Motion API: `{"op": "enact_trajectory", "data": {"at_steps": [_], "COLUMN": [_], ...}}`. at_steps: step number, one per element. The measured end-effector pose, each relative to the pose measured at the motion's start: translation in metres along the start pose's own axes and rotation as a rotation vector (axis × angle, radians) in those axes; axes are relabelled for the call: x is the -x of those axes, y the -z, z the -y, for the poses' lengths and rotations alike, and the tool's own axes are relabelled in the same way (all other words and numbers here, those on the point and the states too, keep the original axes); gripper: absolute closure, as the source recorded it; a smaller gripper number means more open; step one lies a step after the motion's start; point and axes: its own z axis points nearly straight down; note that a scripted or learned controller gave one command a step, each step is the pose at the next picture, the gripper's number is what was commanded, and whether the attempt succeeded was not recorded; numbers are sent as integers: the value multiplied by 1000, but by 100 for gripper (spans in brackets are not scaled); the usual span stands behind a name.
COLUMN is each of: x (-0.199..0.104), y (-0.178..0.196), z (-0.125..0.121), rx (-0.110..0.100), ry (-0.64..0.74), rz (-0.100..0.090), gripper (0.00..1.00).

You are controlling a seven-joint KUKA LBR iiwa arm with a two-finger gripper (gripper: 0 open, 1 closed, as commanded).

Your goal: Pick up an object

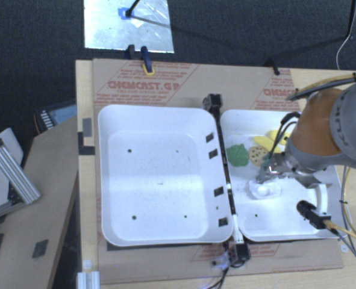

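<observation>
Bench w/ two white bins [159, 116], I've got the arm over the right one. Gripper [267, 176] is down right above a white object [263, 191], green thing [238, 155] beside. Can't tell its state tbh. Approach/grasp step imo; next needs a clean close + straight lift

One camera sat high above the bench [184, 77] and looked down at a slant. It saw both white bins [159, 173] whole, with the arm [325, 128] coming in from the right.
</observation>
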Motion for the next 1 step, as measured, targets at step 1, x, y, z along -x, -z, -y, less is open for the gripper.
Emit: {"op": "enact_trajectory", "data": {"at_steps": [1], "x": [-68], "y": [200], "z": [24], "rx": [14], "ry": [6], "rz": [-2], "gripper": [100]}}
